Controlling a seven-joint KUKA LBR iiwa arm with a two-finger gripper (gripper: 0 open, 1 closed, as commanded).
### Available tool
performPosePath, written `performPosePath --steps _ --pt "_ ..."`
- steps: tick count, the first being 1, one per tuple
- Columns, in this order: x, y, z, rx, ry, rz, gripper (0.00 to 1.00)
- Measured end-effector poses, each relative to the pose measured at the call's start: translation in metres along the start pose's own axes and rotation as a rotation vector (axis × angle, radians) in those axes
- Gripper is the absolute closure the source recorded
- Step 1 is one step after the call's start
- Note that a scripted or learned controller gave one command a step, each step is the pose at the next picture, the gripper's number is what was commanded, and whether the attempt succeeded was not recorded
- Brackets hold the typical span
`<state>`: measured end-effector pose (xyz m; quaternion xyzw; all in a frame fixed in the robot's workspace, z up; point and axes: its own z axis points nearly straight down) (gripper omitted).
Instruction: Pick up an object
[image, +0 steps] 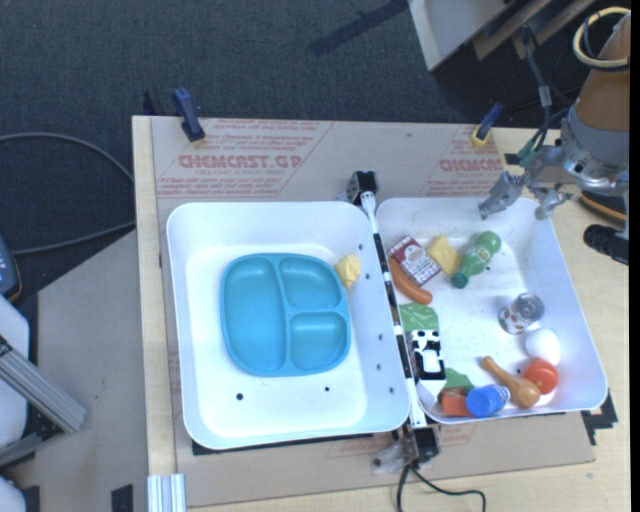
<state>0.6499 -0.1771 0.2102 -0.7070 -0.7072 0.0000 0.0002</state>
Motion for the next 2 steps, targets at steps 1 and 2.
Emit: performPosePath --steps 1,2 --pt "-0.003 0.005 0.068 0.002 0.0 -0.001 0.0" --pt "0.007 0.001 0.123 -0.001 -0.002 -0.001 0.0"
